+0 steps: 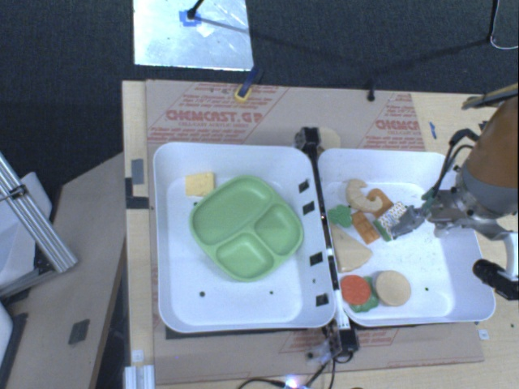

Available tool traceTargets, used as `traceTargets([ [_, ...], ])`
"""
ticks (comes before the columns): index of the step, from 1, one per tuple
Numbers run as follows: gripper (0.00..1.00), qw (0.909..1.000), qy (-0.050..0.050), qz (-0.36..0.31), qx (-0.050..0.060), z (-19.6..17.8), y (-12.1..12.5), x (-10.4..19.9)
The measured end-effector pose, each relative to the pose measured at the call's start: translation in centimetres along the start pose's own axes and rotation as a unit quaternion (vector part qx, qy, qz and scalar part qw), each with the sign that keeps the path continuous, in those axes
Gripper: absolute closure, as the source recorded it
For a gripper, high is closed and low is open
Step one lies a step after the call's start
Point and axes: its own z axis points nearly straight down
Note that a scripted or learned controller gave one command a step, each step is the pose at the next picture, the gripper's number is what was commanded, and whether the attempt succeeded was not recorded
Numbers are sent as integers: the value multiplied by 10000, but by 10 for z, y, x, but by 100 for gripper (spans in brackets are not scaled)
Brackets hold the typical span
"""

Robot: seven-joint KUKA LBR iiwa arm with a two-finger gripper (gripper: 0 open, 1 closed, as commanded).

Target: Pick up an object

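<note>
Camera view: approach step, claw (pixel 395 220) low in right bin (pixel 454 298), grip state unclear. Next: settle on orange piece (pixel 365 228) at nine o'clock.

Bright, even light; slightly soft focus.

Grey cylindrical arm segment (pixel 491 186) with a broad orange band (pixel 496 148) above the wrist. Ahead of the wrist, a grey metal tool (pixel 403 219) with a speckled black-and-white tip. Thin dark cables (pixel 451 154) loop behind the tool; a black rounded part (pixel 496 275) lies beneath.
</note>
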Motion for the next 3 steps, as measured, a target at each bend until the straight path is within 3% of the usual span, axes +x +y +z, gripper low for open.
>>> traceTargets([
  [1,0,10000,-11,-17,-66,-7,3,1],
  [3,0,10000,-10,-8,-59,99,5,-4],
])
